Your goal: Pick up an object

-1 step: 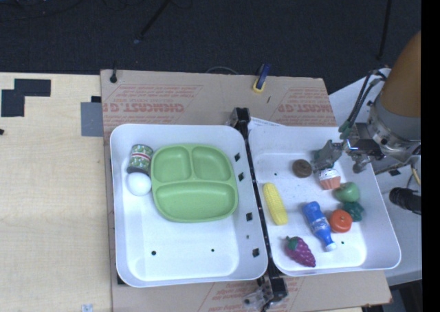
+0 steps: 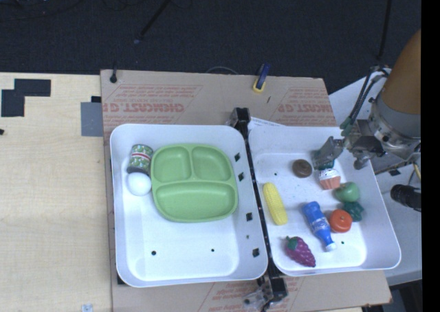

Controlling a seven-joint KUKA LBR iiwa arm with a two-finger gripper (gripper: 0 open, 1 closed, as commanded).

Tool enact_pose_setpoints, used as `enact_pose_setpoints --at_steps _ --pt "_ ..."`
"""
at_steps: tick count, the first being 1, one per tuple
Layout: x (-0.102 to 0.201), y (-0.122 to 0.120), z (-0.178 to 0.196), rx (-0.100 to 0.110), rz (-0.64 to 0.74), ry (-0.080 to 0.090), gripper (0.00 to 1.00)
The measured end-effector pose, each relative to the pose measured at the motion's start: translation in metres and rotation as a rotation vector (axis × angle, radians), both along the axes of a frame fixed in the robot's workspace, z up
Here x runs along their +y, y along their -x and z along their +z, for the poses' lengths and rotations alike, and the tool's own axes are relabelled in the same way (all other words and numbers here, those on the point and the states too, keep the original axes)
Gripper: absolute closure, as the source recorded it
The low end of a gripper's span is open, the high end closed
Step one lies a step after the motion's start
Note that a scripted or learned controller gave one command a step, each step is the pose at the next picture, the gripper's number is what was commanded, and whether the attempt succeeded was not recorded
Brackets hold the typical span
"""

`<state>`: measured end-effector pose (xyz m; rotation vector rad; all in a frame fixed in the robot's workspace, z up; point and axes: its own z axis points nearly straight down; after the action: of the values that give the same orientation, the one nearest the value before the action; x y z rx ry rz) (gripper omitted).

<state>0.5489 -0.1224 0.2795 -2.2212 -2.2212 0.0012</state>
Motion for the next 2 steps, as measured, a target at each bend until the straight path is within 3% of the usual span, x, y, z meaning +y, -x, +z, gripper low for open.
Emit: enact_pose_setpoints --at_steps 2 --pt "-0.001 0.004 -0.109 0.007 0.001 -0.002 0.0"
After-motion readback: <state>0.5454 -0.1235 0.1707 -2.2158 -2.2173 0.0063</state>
